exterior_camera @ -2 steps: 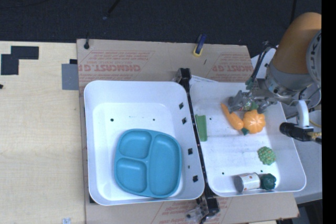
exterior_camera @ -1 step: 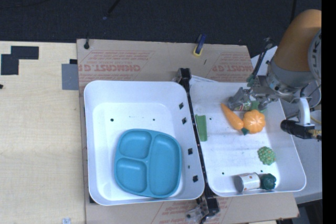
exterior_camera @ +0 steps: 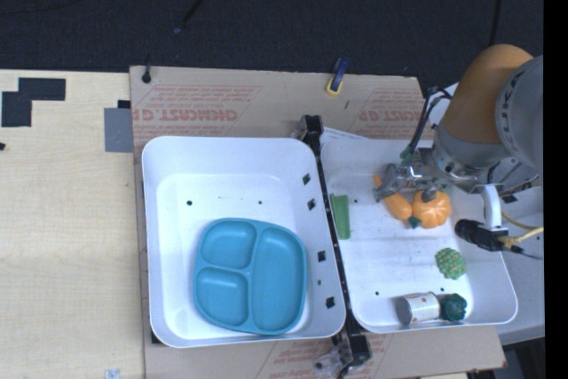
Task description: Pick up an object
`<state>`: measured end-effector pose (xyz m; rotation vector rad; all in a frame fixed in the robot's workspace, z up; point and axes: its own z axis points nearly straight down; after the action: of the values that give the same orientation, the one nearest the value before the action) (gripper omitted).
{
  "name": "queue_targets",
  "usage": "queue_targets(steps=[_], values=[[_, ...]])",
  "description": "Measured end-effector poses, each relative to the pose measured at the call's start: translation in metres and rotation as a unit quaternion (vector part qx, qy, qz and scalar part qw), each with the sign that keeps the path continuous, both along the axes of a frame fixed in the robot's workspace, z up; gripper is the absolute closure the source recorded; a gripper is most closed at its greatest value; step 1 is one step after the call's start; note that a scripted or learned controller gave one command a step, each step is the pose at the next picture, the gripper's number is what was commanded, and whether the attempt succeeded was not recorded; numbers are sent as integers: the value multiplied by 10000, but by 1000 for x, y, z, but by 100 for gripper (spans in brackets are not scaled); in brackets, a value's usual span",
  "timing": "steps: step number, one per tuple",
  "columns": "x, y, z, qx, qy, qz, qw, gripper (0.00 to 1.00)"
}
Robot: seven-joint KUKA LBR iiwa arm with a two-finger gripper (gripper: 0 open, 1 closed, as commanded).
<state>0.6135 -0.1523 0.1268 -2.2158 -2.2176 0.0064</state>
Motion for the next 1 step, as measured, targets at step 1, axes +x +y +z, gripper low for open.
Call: queue_targets(steps=[1], values=[[0, 3, -42, -1, -13, 2, 10000, 0]])
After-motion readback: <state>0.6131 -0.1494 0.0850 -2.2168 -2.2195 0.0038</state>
